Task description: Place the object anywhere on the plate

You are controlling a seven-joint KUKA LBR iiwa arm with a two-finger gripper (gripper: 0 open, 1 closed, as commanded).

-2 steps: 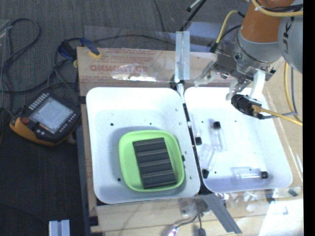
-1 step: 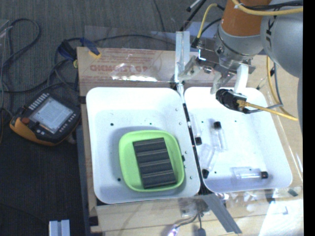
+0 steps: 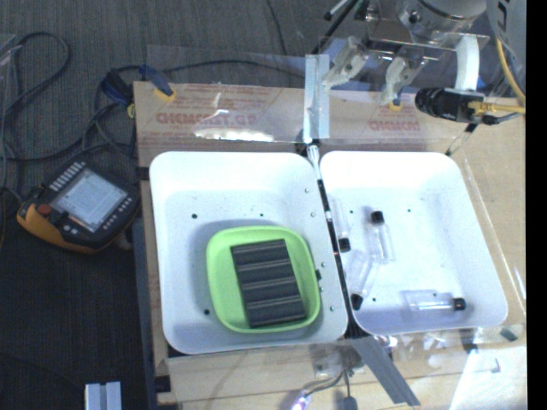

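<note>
A green square plate [image 3: 220, 267] lies in the left white bin [image 3: 175, 195], toward its front. A dark grey ribbed block [image 3: 268, 282] rests flat on the plate and covers most of its middle. My gripper [image 3: 373, 71] hangs high above the back edge of the right bin [image 3: 461, 195], well away from the plate. Its two pale fingers [image 3: 349, 62] stand apart, open, with nothing between them.
Several clear vials with black caps lie in the right bin, one [image 3: 380, 233] near the middle, one [image 3: 432, 301] at the front, others [image 3: 359, 272] along the divider. A teach pendant [image 3: 81, 203] and cables sit left of the bins. A clear sheet [image 3: 222, 114] lies behind them.
</note>
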